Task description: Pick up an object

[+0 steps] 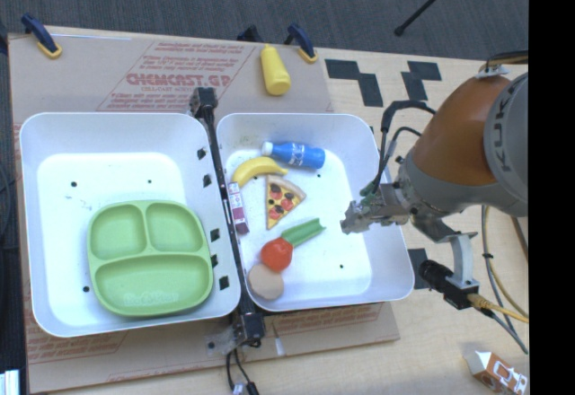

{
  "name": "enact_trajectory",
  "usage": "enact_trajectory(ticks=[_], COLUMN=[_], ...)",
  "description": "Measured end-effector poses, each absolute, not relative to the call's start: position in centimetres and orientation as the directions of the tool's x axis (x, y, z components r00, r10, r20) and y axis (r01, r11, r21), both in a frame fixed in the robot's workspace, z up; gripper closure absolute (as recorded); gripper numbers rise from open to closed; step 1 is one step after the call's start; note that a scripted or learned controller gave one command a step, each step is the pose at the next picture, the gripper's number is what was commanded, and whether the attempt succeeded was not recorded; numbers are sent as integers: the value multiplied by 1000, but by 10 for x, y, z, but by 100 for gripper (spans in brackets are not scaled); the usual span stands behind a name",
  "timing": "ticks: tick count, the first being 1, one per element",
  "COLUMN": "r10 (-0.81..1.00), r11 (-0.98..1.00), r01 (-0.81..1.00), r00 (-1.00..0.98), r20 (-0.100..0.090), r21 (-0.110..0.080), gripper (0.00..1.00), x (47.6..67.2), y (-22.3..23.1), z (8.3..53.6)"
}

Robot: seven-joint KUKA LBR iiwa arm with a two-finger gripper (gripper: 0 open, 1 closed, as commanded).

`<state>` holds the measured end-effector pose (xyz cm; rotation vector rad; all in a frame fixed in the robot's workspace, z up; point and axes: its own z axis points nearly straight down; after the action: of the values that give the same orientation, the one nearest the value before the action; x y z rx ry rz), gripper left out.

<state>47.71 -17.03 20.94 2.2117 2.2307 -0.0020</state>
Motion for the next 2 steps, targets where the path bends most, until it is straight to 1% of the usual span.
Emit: enact_trajectory(ticks=[2], r10=[1000], r11=[8], r01=[1000], r00=[-8], r20=[-2], r21=[-1], gripper=[100], x=[477], y=[-174], z=[211])
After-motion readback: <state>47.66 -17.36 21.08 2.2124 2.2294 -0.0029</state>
